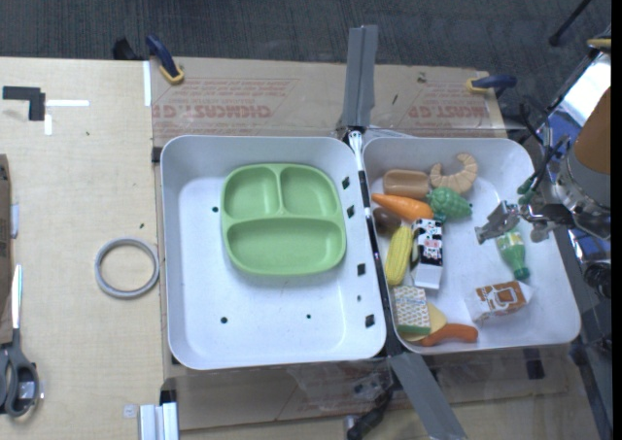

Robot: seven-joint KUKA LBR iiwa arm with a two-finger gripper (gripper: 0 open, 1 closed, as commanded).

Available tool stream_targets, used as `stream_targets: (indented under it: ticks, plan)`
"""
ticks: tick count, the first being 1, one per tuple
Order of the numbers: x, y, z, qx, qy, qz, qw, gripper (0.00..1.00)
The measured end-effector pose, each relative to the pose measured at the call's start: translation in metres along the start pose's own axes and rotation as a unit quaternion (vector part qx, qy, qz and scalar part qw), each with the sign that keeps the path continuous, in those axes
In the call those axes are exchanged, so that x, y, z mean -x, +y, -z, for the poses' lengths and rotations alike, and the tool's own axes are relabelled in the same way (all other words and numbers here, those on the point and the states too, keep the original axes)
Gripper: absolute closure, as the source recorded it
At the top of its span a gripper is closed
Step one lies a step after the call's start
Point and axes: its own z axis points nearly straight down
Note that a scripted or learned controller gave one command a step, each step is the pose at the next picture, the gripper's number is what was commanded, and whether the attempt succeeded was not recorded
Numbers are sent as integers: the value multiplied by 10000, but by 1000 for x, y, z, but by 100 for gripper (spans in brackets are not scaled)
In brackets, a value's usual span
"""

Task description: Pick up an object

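Your tool [501,221] hangs low in the right bin [550,323], just above a green bottle [512,255], likely lined up for it; you cannot tell its grip state.

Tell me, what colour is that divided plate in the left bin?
Light green, seen clearly in the camera view.

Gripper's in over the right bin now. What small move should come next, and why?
Probably a short, straight descent. The gripper sits over the right bin, just above the green bottle, which lies apart from the crowded food toys. The bottle is not between its fingers yet, so lowering onto it looks like the cleanest pick.
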Motion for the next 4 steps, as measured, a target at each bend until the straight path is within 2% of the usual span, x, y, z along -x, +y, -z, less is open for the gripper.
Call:
stream_targets:
  ticks: [1, 2, 3, 4]
  plan:
    - [1, 0, 8, -8, -2, -3, 10000, 100]
    - [1, 0, 8, -8, -2, -5, 10000, 0]
    - [33, 41, -101, 1, 0, -216, 9998, 0]
    - [34, 41, -92, 5, -2, -232, 9997, 100]
